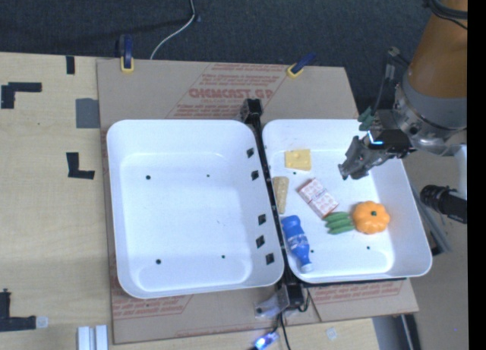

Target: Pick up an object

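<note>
The dark two-finger gripper (355, 165) hangs over the upper right part of the right shallow white plastic bin (402, 265), carried by the grey arm (437, 105) with its orange band (448, 37). Whether it is open or closed cannot be told at this angle, and no object can be seen in its grasp. 5 objects lie in the right bin, all to the left of or below the gripper. The flat yellow square piece like a cheese slice (298, 159) lies to the left of the gripper at about the same level, apart from it. The small pink and white rectangular packet (317, 197) lies below and to the left of the gripper, near it. The round orange pumpkin-shaped toy (370, 217) lies almost straight below the gripper, with the small green pod-shaped piece (339, 222) touching its left side. The tan wedge-shaped piece (280, 193) lies further left, against the bin's left wall. The blue plastic bottle with a white label (295, 242) lies on its side below the wedge, well apart from the gripper. The left shallow white plastic bin (121, 189) stands further left, its rim touching the right bin's rim.
</note>
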Available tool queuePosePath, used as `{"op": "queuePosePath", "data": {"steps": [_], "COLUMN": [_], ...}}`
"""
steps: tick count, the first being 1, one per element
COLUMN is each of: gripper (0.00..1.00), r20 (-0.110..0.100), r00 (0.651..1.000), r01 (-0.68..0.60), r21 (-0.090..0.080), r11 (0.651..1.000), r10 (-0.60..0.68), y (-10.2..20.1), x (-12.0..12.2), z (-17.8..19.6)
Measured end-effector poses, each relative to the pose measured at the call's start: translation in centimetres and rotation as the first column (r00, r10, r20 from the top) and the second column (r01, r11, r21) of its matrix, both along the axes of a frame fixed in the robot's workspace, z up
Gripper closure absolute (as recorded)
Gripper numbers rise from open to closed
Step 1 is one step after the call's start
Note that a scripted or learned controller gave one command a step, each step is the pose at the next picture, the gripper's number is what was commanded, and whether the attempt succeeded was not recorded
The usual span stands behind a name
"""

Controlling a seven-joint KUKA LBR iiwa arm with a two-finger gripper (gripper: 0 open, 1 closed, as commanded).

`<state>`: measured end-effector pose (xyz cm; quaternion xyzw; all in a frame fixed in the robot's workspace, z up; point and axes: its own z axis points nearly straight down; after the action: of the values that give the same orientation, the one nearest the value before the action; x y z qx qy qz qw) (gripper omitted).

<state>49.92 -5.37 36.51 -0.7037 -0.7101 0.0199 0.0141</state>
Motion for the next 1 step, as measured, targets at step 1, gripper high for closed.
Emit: {"op": "queuePosePath", "data": {"steps": [1], "gripper": [1.00], "r20": [-0.005], "r00": [1.000], "r01": [-0.001], "r21": [-0.001], "r11": [1.000], "r10": [0.001], "y": [-0.01], "x": [0.07], "z": [0.79]}}
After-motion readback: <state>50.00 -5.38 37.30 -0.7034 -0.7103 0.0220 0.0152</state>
